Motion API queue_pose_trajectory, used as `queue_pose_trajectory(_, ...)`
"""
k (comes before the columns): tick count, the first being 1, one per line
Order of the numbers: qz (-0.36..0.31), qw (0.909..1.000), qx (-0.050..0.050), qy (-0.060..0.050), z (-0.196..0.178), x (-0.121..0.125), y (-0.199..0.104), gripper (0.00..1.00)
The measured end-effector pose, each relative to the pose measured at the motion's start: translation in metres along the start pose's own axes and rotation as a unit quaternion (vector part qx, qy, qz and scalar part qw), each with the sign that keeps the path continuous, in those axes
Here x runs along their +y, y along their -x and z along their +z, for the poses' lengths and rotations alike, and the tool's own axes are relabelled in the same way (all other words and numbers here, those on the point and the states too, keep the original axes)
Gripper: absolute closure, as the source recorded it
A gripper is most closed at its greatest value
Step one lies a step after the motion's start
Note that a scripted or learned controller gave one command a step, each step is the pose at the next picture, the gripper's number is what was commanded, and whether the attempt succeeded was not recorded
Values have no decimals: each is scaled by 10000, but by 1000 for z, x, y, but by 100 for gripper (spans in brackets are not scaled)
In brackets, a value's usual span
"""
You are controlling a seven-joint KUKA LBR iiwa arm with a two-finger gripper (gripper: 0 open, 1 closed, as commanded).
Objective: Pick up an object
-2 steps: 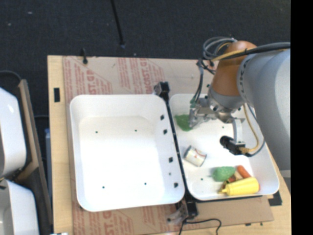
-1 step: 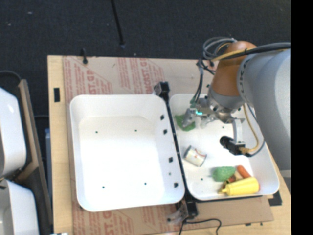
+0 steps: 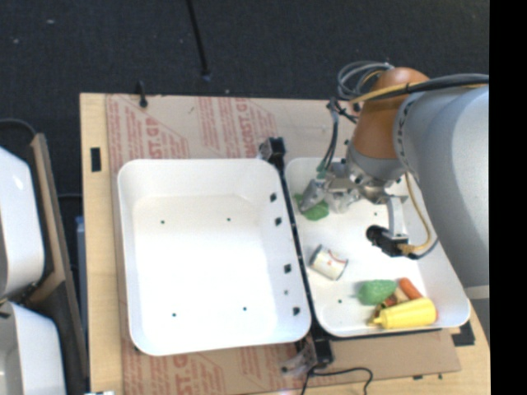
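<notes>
My gripper reaches down into the right bin near its far left corner, right over a small green object that lies on the bin floor. A white cup-like piece lies nearer the middle of that bin. At the front right lie a green lump, an orange carrot-like piece and a yellow bottle-shaped toy. The arm's grey body and orange band hide the bin's far right part.
The left bin lies beside the right one, their walls meeting along a black divider with clips. A black cable end hangs off the wrist over the right bin. Both bins rest on a cardboard sheet.
</notes>
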State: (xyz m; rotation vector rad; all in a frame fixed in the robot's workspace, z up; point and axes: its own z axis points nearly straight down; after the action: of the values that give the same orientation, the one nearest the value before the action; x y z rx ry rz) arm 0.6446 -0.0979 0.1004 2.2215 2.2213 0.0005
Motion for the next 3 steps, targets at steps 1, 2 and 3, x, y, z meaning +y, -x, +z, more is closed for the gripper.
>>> queue_pose_trajectory(1,1,10000,-2,3,-1,0,-2,0)
queue_pose_trajectory(2,1,10000,-2,3,-1,0,-2,0)
queue_pose_trajectory(3,3,10000,-3,2,-1,0,1,0)
